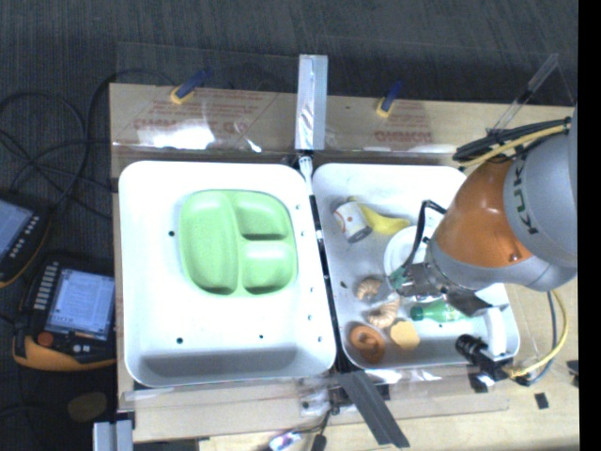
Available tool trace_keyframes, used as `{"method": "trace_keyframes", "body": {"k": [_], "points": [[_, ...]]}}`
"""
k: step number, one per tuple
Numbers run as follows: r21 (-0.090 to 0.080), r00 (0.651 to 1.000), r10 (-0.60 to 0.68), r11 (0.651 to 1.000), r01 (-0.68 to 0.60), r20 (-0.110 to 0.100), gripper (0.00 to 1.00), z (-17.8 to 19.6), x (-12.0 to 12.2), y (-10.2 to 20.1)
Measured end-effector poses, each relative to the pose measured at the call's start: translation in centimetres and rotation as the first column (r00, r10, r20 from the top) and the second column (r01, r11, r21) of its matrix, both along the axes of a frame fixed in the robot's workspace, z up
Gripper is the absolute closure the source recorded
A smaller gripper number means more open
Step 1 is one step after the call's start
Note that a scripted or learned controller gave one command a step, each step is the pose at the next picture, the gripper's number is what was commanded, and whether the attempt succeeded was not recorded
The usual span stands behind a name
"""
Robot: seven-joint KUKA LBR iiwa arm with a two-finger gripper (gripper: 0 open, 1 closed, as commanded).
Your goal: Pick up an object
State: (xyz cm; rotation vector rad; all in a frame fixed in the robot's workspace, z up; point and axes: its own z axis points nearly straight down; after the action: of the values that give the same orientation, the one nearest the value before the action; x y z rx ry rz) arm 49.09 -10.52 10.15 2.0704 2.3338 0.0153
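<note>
My right bin [324, 252] is crowded: the banana [383, 220], small cup [350, 218], shells [371, 287] and green bottle [434, 312] sit close together. The left bin [150, 346] offers open floor around its green tray [237, 241].

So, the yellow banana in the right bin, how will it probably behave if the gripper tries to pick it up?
The banana looks smooth and glossy, so two fingers may slip on it. Its curved shape could let it pivot or rock when pushed. It lies close to the small cup and the white bowl, so a push would probably nudge these too.
</note>
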Motion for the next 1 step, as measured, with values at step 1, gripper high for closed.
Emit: {"method": "trace_keyframes", "body": {"k": [1], "points": [[0.006,0.999,-0.023,1.0,0.023,-0.027,1.0,8.1,-0.77,6.19]]}}
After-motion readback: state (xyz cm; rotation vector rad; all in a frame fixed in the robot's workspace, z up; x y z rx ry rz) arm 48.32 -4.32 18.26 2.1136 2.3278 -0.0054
